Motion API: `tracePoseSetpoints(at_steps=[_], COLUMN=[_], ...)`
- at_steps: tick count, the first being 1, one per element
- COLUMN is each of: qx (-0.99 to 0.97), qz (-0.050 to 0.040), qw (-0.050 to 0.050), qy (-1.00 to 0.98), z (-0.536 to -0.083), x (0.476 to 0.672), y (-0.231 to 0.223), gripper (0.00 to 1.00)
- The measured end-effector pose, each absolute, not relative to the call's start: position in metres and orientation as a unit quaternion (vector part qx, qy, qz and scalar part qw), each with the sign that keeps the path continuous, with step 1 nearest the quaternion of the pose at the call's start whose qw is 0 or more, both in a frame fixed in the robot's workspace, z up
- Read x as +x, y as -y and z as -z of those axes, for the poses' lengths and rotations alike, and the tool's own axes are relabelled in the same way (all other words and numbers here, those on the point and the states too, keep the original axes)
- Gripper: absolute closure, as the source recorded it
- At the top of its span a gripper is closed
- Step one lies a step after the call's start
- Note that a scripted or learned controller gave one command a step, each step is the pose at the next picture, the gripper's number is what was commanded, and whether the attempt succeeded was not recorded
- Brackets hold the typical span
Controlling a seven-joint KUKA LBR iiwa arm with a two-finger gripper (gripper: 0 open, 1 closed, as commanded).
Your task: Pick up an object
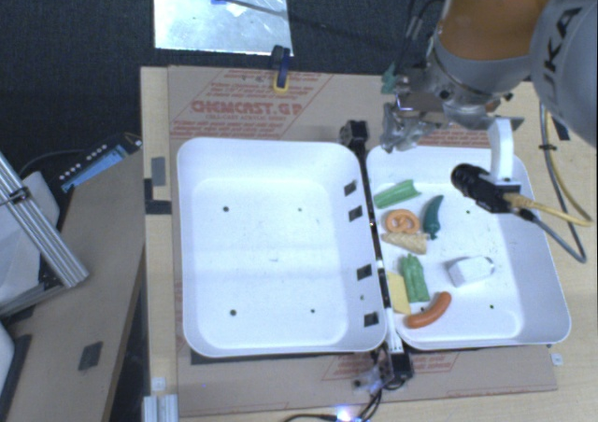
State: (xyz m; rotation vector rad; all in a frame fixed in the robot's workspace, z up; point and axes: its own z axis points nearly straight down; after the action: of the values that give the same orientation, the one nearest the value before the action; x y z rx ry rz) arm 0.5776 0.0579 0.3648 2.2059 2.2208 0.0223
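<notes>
The right bin (533,308) holds several small toy foods along its left side. Among them are a light green pod (395,193), an orange ring (402,220), a dark teal pepper (433,215), a pale yellow wedge (405,241), a green cucumber (414,278), a yellow piece (399,294) and a red-orange sausage (428,310). A white block (469,270) lies further right. My gripper (400,133) hangs over the far left corner of the right bin, above and behind the green pod. Nothing is seen in it.
The left bin (271,243) is beside the right one, with black clips along the shared wall (369,224). A black unit (481,189) with a yellow cable juts from the arm over the right bin. A blue and yellow clamp (279,68) is at the board's far edge.
</notes>
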Motion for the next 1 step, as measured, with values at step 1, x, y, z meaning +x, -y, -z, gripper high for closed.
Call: tracePoseSetpoints(at_steps=[1], qx=[0.704], qz=[-0.004], qw=[0.002], qy=[-0.71], z=[-0.3923], x=[0.6412], y=[-0.1091], gripper=[1.0])
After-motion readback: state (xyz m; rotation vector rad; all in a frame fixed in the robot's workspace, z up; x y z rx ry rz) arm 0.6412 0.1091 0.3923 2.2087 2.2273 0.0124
